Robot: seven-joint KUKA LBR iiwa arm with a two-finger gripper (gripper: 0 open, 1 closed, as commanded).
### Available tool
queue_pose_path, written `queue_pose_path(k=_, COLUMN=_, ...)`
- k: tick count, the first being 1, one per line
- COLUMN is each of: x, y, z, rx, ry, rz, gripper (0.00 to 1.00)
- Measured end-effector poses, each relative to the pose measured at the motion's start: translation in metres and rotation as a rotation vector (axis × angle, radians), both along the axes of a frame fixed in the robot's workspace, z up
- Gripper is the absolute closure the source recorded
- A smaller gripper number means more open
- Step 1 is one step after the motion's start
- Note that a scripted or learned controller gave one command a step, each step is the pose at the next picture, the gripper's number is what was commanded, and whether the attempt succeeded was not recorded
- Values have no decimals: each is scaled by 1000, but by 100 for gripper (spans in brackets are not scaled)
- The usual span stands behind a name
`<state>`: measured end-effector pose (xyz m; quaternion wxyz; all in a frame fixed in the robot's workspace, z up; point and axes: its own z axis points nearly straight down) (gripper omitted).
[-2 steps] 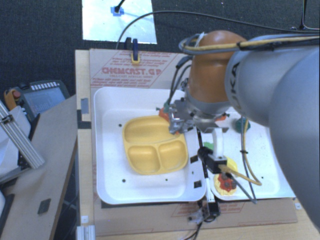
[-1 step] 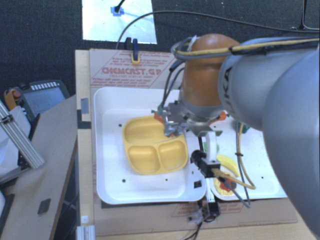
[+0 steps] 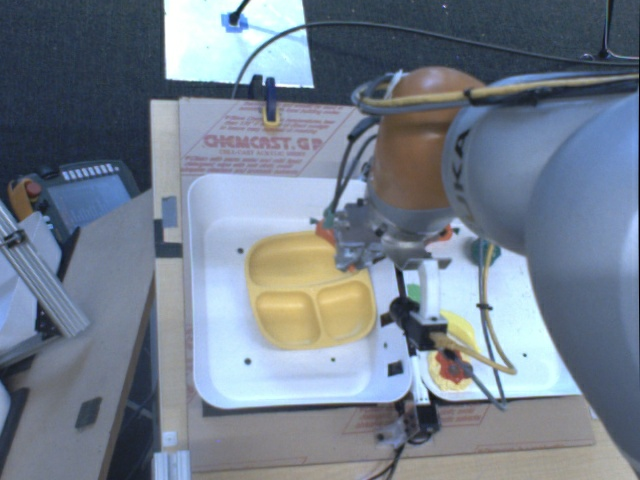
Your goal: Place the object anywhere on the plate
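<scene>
Looking down on the bench, you've got the yellow plate (image 3: pixel 300 303) lying in the left bin (image 3: pixel 215 298), approx. in its middle. It's a divided plate: one long compartment on the far side, two smaller ones on the near side. All three show bare yellow.

The arm (image 3: pixel 560 198) comes in from the right and covers most of the right bin (image 3: pixel 535 363). Its orange band (image 3: pixel 420 138) sits above the wrist, and the gripper (image 3: pixel 348 251) hangs over the plate's far right corner, at the rim or just above it. Released or clenched? You can't tell; the wrist body hides that.

A small orange-red thing (image 3: pixel 325 230) peeks out just beside the gripper on its left, at the plate's far rim. Whether it's grasped, or resting on the plate, can't be told either.

In the right bin, near side, there's a yellow disc (image 3: pixel 462 333) w/ a red piece (image 3: pixel 455 366) on it, well apart from the plate. Cables run across it.

Both bins rest on a printed cardboard sheet (image 3: pixel 262 140), w/ a yellow clamp (image 3: pixel 270 108) at its far edge. A control pendant (image 3: pixel 85 203) lies off to the left.
</scene>
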<state>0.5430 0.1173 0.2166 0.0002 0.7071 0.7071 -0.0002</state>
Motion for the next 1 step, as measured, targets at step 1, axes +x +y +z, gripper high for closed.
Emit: queue_pose_path(k=1, x=0, y=1, z=0, rx=1, ry=0, rz=1, gripper=0)
